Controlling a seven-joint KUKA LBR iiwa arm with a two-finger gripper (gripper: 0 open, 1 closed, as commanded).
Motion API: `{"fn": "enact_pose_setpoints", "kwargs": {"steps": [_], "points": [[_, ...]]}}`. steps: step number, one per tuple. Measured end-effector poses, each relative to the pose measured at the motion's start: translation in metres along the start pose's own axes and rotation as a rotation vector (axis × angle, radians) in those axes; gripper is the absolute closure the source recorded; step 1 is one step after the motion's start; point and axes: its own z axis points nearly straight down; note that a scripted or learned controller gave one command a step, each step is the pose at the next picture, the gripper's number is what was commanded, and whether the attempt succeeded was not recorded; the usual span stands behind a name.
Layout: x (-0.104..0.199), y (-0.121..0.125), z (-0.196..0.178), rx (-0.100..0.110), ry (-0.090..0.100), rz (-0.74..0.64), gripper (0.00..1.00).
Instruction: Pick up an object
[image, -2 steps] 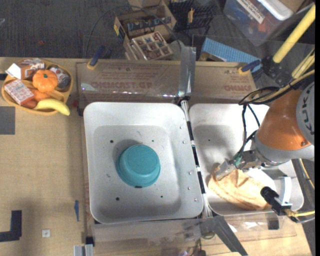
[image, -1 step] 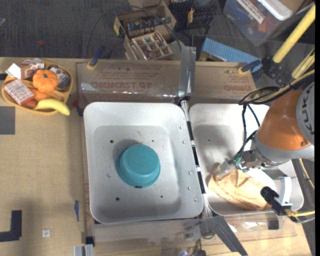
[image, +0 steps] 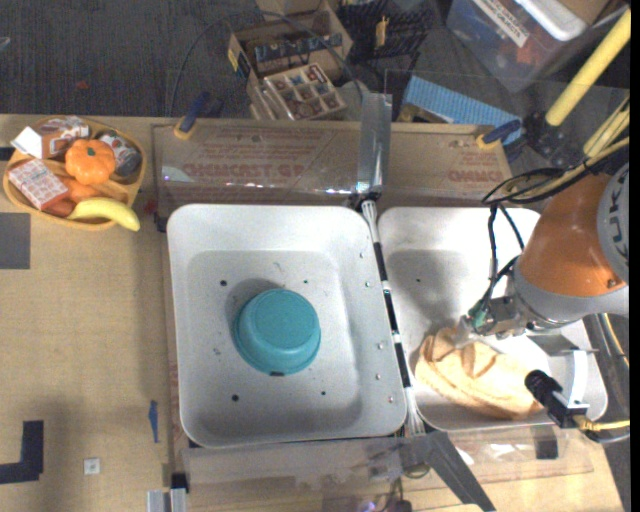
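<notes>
A teal bowl (image: 278, 330) lies upside down in the middle of the left bin (image: 200, 240). A tan, bread-like object (image: 470, 380) lies at the front of the right bin (image: 430, 240). My gripper (image: 472, 333) is low over the back edge of the tan object, touching or just above it. The wrist hides the fingers, so their state is unclear. The grey arm with its orange band (image: 570, 250) reaches in from the right.
A basket of toy food (image: 72, 172) with a pumpkin and banana sits at the far left of the bench. Clear plastic walls stand behind both bins. A metal divider (image: 385, 300) separates the bins.
</notes>
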Motion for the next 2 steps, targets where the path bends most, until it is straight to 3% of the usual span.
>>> {"fn": "enact_pose_setpoints", "kwargs": {"steps": [1,2], "points": [[0.000,0.000,0.000,0.000,0.000,0.000,0.00],[-0.042,-0.016,0.029,-0.005,0.003,0.282,0.00]]}}
